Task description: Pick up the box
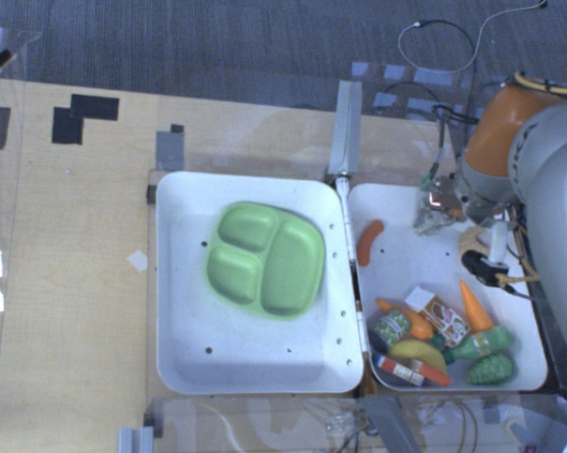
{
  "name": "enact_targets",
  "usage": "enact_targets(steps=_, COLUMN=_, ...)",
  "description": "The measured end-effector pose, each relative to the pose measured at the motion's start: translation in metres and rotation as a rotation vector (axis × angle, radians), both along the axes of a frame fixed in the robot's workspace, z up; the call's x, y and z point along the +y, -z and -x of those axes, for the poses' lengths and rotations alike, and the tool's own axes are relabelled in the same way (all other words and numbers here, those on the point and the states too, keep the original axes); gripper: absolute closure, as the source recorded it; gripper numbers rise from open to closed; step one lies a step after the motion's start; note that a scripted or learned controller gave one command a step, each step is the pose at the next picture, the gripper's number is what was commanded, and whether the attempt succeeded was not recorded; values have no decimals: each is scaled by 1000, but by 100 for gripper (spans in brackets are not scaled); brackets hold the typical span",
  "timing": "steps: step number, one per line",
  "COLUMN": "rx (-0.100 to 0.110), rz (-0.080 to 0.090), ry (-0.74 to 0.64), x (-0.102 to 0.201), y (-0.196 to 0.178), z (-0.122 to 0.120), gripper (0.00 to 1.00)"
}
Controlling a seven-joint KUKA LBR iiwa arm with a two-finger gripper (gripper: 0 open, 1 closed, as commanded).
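The claw (438, 211), its state unclear, hangs over the right bin's (394, 273) open far edge. The box (447, 321), label unreadable, lies crowded among toy food (419, 353) near the bin's front edge.

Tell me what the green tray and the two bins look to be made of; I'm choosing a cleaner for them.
The green tray looks like moulded plastic with a soft matt finish: one even colour, rounded compartment walls, no sharp glare. The left bin and the right bin look like thin formed white plastic, smooth and slightly glossy, with rounded corners and raised rims. Painted metal cannot be ruled out from this view.
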State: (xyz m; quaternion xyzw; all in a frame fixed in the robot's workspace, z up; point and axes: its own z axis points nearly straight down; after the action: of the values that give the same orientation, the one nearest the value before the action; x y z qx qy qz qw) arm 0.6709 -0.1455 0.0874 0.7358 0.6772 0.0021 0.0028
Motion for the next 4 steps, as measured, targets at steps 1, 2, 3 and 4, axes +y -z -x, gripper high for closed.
enact_targets(steps=1, rx=-1, rz=0, ry=12, x=29, y=0, z=0, gripper=100)
enact_targets(steps=2, rx=0, rz=-3, ry=278, x=33, y=0, z=0, gripper=100)
enact_targets(steps=3, rx=0, rz=-4, ry=529, x=3, y=0, z=0, gripper=100)
enact_targets(steps=4, rx=14, rz=2, ry=535, x=-2, y=0, z=4, gripper=0)
